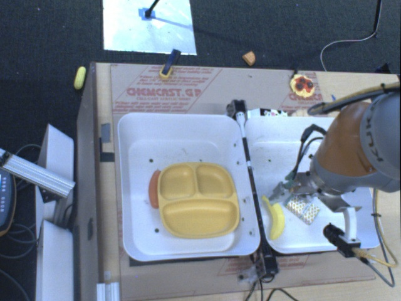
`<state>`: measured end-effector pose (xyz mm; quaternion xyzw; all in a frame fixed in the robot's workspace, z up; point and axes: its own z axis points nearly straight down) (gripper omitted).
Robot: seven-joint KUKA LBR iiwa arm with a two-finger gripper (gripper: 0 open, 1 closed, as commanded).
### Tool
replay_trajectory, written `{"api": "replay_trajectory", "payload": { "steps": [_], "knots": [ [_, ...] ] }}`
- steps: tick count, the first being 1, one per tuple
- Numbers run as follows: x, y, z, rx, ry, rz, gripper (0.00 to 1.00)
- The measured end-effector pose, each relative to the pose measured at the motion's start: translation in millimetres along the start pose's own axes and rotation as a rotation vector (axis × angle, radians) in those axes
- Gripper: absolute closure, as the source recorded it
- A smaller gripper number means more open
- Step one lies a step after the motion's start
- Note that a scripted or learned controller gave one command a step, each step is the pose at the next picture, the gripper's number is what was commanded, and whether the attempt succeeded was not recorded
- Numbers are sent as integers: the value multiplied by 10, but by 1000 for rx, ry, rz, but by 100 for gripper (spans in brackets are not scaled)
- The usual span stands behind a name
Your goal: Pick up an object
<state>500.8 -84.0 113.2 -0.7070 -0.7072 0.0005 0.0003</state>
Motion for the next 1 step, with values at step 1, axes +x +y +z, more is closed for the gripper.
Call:
{"api": "replay_trajectory", "payload": {
  "steps": [1],
  "knots": [
    [-23,-91,242,-21,-7,-1,0]
  ]
}}
